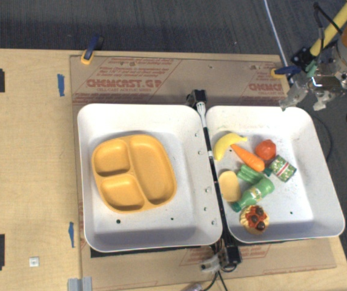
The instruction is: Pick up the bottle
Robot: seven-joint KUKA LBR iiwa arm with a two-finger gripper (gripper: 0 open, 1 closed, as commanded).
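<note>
**Tool hung off the right bin's far corner, bottle lay among the toy food**

The tool (303, 96) hung above the far right corner of the right-hand shallow white bin (318, 205), outside the cluster of items. From where I stood I could not tell how its tips were set.

The green plastic bottle (255, 194) lay on its side in that right bin, well apart from the tool. It was tilted, with a pale yellow rounded piece (229, 185) just beside it on the left and a small round piece with dark red spots (255, 218) near its lower end. An orange carrot (247, 157) lay just above it, a yellow banana (225, 144) beyond that, a red tomato (266, 148) and a small green can (281, 168) to its right.

The left-hand white bin (100, 120) carried an orange three-compartment tray (134, 173). Both bins sat on a brown cardboard sheet (161, 77) on the tabletop (22, 162).
</note>
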